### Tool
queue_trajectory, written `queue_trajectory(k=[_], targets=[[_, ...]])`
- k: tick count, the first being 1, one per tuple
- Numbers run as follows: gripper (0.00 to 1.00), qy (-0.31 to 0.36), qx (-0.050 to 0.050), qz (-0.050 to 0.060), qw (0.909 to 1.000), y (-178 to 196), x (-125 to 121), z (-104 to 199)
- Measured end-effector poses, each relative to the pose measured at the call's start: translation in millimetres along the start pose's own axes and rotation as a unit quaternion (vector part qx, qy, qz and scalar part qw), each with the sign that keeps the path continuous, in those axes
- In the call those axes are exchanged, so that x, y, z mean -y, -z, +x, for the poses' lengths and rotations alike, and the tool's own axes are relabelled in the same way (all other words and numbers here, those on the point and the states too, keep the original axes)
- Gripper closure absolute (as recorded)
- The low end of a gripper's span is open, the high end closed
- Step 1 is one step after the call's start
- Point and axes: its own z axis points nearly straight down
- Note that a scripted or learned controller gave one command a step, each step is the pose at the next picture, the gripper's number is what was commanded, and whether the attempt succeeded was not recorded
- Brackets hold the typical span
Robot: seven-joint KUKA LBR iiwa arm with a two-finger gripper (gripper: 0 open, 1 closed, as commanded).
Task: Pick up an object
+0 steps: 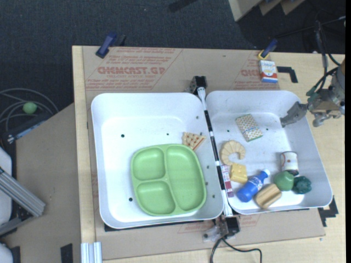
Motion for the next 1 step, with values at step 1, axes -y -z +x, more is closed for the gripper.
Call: queue_trajectory(k=[1], targets=[[0.00,0.000,-0.001,0.002,1.0000,-106.9,15.5,-27.3]])
